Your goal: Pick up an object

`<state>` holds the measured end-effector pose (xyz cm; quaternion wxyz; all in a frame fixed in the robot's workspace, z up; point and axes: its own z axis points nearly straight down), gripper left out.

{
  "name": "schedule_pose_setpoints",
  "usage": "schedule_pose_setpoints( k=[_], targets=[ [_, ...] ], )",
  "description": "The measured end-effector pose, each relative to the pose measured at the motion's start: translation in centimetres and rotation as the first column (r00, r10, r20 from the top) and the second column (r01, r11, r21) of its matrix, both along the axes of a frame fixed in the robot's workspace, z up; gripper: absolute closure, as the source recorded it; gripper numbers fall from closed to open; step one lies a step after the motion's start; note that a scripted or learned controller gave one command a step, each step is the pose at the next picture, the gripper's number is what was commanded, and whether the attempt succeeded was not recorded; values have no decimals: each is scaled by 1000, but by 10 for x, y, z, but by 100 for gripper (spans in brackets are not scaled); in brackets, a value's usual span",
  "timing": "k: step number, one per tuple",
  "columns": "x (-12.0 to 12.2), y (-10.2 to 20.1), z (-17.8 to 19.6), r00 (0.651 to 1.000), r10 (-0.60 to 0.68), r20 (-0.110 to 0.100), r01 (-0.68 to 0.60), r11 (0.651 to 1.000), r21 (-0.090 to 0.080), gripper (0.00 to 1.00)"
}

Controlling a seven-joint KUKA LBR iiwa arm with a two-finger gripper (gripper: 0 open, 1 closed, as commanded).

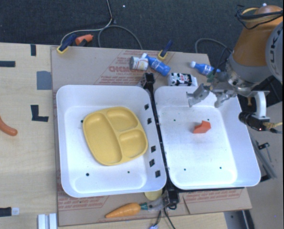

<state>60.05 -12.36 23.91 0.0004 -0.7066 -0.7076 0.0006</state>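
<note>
Orange object (202,127): small and wedge-like, lying loose on the floor of the right bin (227,171), upper middle, below the hand (208,97) in the camera view and apart from it, nothing touching it. Hand: stands over the far rim of the right bin, its two grey fingers spread wide with nothing between them; one fingertip (195,99) points toward the bin divider, the other sits nearer the arm (256,37). Arm: grey with an orange band, enters from the right, behind and above the hand. Left bin (68,142): well to the left of the hand, beyond the divider, holds a yellow compartment plate (115,135) lying flat near its centre. Behind the hand on the bench (17,175), along the far edge of the cardboard sheet: a black-and-white pack (182,79) just left of the hand, a blue-and-white bottle (202,68) close behind it, a blue tube (158,65) and a white bottle (139,62) further left. Far from the hand: a carrot (123,211) at the near edge in front of the bins, a sausage-shaped item (5,124) on the bare bench at far left, a yellow-and-orange clamp (75,42) at the far left corner of the cardboard
</note>
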Motion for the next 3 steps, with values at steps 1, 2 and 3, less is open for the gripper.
schedule_pose_setpoints(
  k=[1,2,3],
  targets=[
    [0,-62,-161,1000,-4,3,4,1000,-4,0],
    [3,-61,-141,1000,-2,9,2,1000,-6,100],
    [6,22,-101,1000,8,4,-8,1000,4,100]
  ],
)
